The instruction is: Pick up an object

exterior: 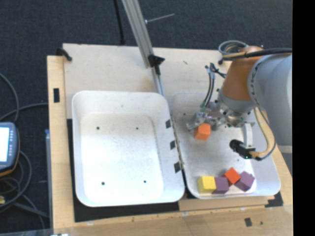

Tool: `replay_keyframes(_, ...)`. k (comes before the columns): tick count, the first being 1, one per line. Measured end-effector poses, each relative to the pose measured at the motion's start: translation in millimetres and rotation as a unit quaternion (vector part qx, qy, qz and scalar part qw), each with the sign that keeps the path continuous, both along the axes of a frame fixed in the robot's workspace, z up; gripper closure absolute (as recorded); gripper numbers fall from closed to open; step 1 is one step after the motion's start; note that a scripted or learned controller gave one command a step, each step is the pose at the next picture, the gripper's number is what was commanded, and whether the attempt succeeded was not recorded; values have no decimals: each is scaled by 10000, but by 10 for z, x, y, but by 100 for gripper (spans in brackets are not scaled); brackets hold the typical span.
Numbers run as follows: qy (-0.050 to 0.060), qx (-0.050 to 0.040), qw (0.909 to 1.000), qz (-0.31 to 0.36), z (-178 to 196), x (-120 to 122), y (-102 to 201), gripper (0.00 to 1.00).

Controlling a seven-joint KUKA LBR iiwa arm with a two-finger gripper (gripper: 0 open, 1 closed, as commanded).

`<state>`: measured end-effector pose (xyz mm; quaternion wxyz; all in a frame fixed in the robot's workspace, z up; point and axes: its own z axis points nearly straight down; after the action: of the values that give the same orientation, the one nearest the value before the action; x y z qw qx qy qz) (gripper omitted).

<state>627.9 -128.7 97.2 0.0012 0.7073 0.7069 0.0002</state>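
Orange cube [202, 132] sits at gripper [199, 124] tip, over right bin [268, 188] upper middle; fingers look clamped on it, grip seems shallow. Risk: cube slips free on lift. 4 blocks [226, 181] crowd the near edge, well apart.

A pale wooden bench [113, 68] stands on dark carpet [59, 14]. A metal post [140, 28] rises from the bench's far edge. Cables [12, 102] trail across the floor at left.

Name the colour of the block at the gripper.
Orange block, seen in the camera view.
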Motion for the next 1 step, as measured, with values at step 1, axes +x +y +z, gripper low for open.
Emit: replay_keyframes(1,-16,3,10000,-25,110,7,-3,100)
